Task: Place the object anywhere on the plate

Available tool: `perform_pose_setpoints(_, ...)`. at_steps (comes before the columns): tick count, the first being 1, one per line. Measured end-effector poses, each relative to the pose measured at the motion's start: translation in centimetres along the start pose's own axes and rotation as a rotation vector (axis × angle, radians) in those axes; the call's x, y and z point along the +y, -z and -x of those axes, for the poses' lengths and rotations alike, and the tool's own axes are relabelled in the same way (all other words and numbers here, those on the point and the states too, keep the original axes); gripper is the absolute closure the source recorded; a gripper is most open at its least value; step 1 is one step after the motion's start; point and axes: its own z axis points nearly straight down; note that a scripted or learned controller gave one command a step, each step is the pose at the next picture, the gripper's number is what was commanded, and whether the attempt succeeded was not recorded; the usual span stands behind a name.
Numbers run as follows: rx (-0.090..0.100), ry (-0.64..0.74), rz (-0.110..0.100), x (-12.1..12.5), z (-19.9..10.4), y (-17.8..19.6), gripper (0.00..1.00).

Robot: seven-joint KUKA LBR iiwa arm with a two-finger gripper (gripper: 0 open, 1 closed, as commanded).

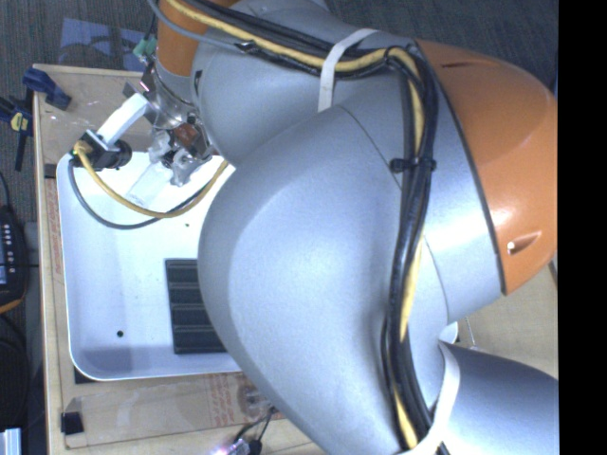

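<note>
Where arm (360,235) looms, bin (104,292) floor beside.

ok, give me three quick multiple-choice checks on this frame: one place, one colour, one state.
1. Where is the gripper?
A. over the upper end of the bin in the view
B. over its lower end
C. left of the bench

2. What colour is the cable looped over the bin?
A. green
B. yellow
C. red

3. How is the dark ribbed slab?
A. standing on edge
B. hanging from the cable
C. lying flat in the bin, partly behind the arm

1 A: it sits by the bin's top rim.
2 B: the loop is plainly yellow.
3 C: it rests on the bin floor, its right side covered by the arm.
</note>
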Motion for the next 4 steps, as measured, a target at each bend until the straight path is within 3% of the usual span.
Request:
perform_pose_setpoints(1, -0.001, 0.317, -0.001, -3.8, -2.1, 7.8, 1.00)
perform_pose_setpoints(2, 0.001, 0.563, 0.000, -5.0, 2.6, 18.8, 1.00)
perform_pose_setpoints(3, -0.001, 0.648, -0.001, -10.2, 13.1, 15.1, 1.00)
perform_pose_setpoints(4, -0.002, 1.083, 0.000, -7.3, 15.3, 15.9, 1.00)
